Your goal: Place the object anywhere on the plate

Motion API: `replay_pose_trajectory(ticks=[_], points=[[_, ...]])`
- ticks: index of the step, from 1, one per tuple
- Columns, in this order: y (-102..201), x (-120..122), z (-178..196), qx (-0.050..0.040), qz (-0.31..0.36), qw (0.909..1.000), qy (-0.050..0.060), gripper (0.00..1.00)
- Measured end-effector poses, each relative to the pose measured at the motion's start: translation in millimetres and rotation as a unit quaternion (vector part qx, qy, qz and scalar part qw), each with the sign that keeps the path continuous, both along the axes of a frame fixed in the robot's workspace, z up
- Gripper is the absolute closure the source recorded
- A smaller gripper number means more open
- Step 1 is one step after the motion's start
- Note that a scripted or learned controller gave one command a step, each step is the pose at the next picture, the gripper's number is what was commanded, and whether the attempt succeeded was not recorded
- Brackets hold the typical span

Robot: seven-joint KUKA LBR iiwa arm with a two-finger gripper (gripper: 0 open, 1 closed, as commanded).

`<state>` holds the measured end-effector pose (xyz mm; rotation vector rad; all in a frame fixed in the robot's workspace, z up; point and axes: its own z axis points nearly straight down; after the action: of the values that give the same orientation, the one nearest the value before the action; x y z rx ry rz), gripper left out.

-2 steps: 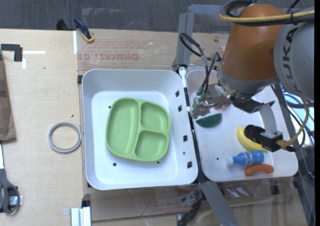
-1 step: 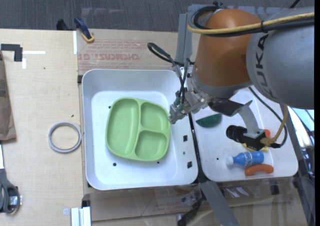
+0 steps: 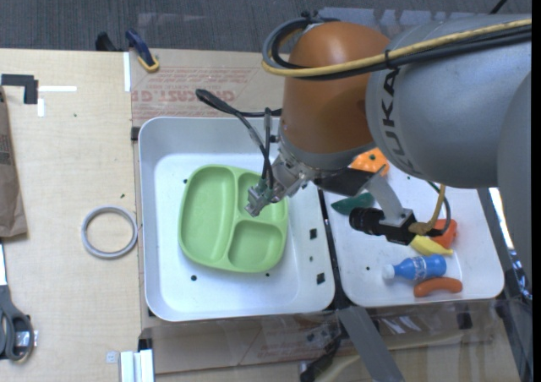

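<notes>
A light green divided plate [image 3: 221, 220] lies in the left white bin [image 3: 161, 228]. My gripper [image 3: 260, 197] hangs low over the plate's upper right compartment, under the big orange and grey wrist. I see no object on the plate's visible parts. Several small things lie in the right bin [image 3: 372, 283]: an orange piece [image 3: 370, 161], a dark green piece [image 3: 353, 200], a yellow piece [image 3: 431, 244], a blue bottle [image 3: 420, 269] and an orange-red piece [image 3: 439, 287]. The arm hides much of the right bin's back.
On the wooden bench to the left lie a grey tape ring [image 3: 110, 231], scissors [image 3: 13, 334] at the lower left corner and a brown bag [image 3: 8, 177] at the left edge. A blue clamp [image 3: 142, 49] sits behind the left bin.
</notes>
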<state>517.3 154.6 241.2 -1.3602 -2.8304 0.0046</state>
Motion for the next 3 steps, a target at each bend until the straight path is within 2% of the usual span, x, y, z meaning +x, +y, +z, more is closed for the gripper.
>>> replay_pose_trajectory(ticks=[1, 2, 3], points=[[-29, -40, -90, 0.0009, 0.135, 0.9909, 0.000, 1.00], [14, -4, -25, 0.0010, 0.255, 0.9669, -0.001, 1.00], [34, 44, -32, 0.0011, 0.335, 0.9422, -0.002, 1.00]])
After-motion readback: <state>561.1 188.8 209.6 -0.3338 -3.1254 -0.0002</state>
